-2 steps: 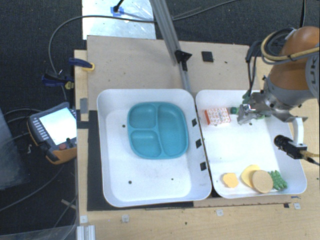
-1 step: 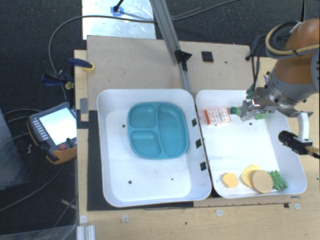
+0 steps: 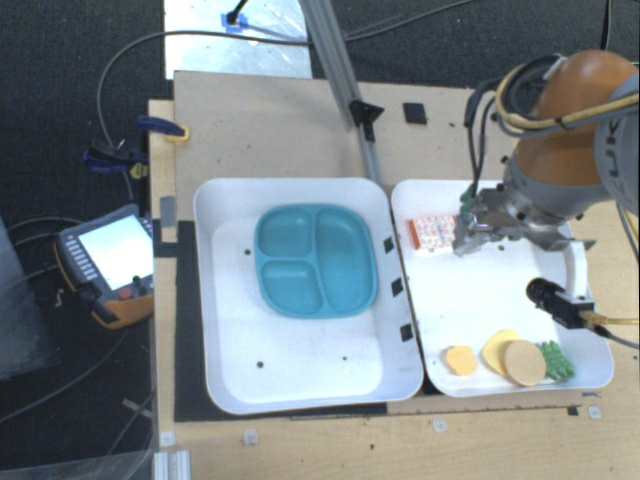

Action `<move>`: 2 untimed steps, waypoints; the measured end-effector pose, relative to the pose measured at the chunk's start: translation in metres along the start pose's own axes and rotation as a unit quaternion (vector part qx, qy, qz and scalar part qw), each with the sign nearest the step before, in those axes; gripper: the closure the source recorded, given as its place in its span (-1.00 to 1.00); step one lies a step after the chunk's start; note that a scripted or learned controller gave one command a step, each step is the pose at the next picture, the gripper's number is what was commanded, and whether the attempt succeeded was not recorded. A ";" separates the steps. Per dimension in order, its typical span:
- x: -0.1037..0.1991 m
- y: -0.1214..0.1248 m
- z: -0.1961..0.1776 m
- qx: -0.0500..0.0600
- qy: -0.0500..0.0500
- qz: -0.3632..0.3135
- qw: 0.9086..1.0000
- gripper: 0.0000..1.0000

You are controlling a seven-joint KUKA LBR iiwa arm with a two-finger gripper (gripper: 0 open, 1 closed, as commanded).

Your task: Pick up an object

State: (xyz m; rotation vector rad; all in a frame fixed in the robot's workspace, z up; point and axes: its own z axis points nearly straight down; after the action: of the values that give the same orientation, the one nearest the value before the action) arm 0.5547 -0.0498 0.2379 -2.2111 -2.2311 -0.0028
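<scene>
Right bin [image 3: 470,298]: gripper [image 3: 468,230] beside red-white box [image 3: 432,233] (fingers unclear).

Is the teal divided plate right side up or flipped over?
Right side up: the teal divided plate lies flat in the left bin, its three compartments facing up.

Grey arm [image 3: 560,193] — orange band, black/yellow cables w/ it.

plate [image 3: 316,262] in left bin [image 3: 225,298]; box [image 3: 431,233] & food [image 3: 505,358] in right bin [image 3: 470,298].
</scene>
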 end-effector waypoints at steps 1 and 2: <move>0.047 -0.015 -0.005 0.000 0.000 -0.001 1.000 1.00; 0.104 -0.022 0.009 0.001 0.000 -0.001 1.000 1.00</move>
State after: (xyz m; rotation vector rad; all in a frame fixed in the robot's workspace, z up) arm 0.5314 0.0543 0.2288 -2.2078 -2.2324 -0.0027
